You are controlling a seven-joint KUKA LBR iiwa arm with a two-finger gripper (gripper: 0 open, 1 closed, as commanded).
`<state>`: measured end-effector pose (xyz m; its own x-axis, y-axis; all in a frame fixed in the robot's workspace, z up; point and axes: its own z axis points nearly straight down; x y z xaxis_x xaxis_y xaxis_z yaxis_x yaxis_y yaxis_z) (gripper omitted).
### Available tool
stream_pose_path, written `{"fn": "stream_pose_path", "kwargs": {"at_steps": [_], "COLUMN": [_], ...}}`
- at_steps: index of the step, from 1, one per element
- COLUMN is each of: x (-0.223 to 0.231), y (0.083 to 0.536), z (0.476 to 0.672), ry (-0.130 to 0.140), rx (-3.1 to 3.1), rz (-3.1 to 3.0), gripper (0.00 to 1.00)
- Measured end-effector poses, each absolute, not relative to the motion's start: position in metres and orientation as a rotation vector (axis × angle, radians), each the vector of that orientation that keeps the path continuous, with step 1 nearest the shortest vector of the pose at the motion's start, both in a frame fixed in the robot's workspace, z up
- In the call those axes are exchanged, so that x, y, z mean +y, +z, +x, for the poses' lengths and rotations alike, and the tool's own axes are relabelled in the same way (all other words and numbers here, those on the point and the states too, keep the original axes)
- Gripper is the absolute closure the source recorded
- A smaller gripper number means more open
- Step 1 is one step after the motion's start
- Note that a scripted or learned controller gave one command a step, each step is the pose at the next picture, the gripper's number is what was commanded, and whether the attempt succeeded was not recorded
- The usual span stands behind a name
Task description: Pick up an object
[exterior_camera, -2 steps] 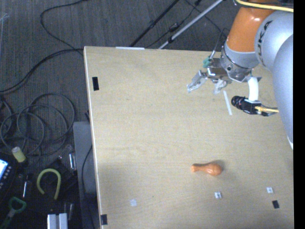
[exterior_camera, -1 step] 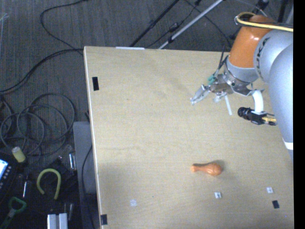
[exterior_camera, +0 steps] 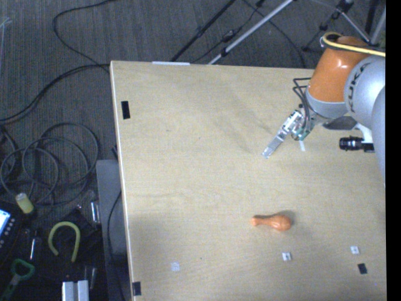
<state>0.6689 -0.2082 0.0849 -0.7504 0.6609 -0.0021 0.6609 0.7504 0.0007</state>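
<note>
Arm [exterior_camera: 351,86] comes in from the far right, with the orange band sitting above the wrist. Gripper [exterior_camera: 273,146] is angled down and to the left, its tip over bare bench, right of centre.

Claw state: can't tell, since at this angle it reads as one thin silver sliver. Nothing visible in it.

Target is the orange object [exterior_camera: 274,222], a small piece with a bulb at the right end and a narrow neck pointing left. It lies flat on the bench [exterior_camera: 188,168], nearer than the gripper and almost straight below it in the view. It is well apart from the gripper, with no contact.

The bench top is plain tan.
- Black tags: one near the far-left edge [exterior_camera: 125,110], one at the near-left corner [exterior_camera: 136,288], one near right [exterior_camera: 362,268].
- Small white squares: one just near of the object [exterior_camera: 286,256], one further right [exterior_camera: 354,250], one fainter at near left [exterior_camera: 175,266].

Floor:
- Dark carpet left of the bench has looped black cables [exterior_camera: 50,162].
- There is a green hook [exterior_camera: 62,237] at near left.
- There is a small yellow item [exterior_camera: 24,202] beside the cables.
- Stand legs [exterior_camera: 263,17] cross the floor at the far side.
</note>
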Motion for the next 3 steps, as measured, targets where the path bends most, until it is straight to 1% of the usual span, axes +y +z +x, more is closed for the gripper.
{"fn": "stream_pose_path", "kwargs": {"at_steps": [1, 2, 3], "x": [-0.207, -0.117, -0.046], "y": [0.095, 0.173, 0.195], "z": [0.67, 0.638, 0.649], "ry": [0.009, 0.003, 0.002], "rx": [2.933, 3.019, 2.877], "rz": [1.109, 0.865, 1.259], "gripper": [1.0, 1.0, 1.0]}}
